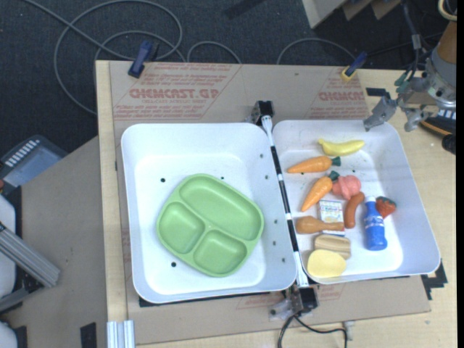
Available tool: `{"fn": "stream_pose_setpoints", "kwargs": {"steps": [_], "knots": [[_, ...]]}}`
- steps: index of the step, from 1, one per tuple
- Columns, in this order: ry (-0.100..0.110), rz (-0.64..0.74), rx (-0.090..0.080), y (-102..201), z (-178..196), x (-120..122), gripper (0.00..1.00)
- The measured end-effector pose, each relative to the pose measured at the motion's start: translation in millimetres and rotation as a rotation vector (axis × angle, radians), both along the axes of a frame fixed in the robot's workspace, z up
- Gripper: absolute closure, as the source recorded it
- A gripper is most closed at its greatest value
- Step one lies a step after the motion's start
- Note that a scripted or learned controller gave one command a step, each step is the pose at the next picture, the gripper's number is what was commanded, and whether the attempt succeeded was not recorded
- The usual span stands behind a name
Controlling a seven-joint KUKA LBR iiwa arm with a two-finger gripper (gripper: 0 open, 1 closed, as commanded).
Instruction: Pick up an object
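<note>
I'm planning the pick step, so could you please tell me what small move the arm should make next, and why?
Probably bring the end effector down and to the camera view's left, toward the banana. The end effector sits over the right bin's far right corner with nothing between its fingers, and the banana is the nearest item, lying apart from the carrot below it.

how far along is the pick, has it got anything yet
Nothing looks picked yet. The gripper hangs over the far right corner of the right bin with its jaws apart and nothing between them. The banana, carrots and blue bottle lie in the bin. Left to do: descend, close on one item, lift.
</note>
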State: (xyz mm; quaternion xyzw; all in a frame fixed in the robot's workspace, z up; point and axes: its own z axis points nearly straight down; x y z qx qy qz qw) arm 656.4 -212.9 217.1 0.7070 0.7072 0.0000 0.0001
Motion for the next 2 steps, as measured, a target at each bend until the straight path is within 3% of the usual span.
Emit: {"fn": "stream_pose_setpoints", "kwargs": {"steps": [1,2], "knots": [[0.003,0.000,0.001,23.8,-126.4,-20.7,0.00],[0.001,0.000,0.000,64.9,-132.9,-79.9,0.00]]}}
